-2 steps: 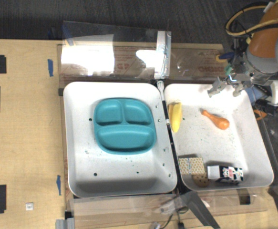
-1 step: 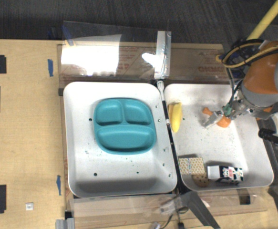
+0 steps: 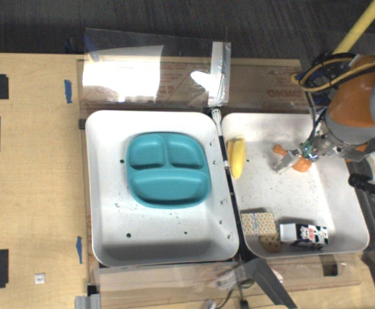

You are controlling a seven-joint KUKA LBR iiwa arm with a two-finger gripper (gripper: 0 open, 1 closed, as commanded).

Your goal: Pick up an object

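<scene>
My fingers [image 3: 289,159] were down in the right bin [image 3: 341,237], near its back, at a small orange piece [image 3: 301,165]. A second orange bit [image 3: 279,150] lay just left of them. I could not tell whether they were spread or closed, nor whether anything sat between them; metal and orange overlapped in the view.

Handling, judged: the orange piece looked small, light and rigid, probably smooth plastic, so apt to squirt out of a pinch. I would take it across its narrowest width, low, close to the bin floor.

Other candidates in the right bin: one banana [image 3: 237,157] by the left wall, curved and likely a light toy, best gripped across its middle; one tan block [image 3: 260,227] at the front; one dark carton [image 3: 305,234] beside it, boxy and stiff, with flat sides good for a grip.

Count: two bins on the tabletop. Left bin [image 3: 103,192] held one teal tray [image 3: 168,170], wide, shallow and hard to grasp except at its rim. The right bin held five items if the orange bits are separate; I could not confirm that.
</scene>
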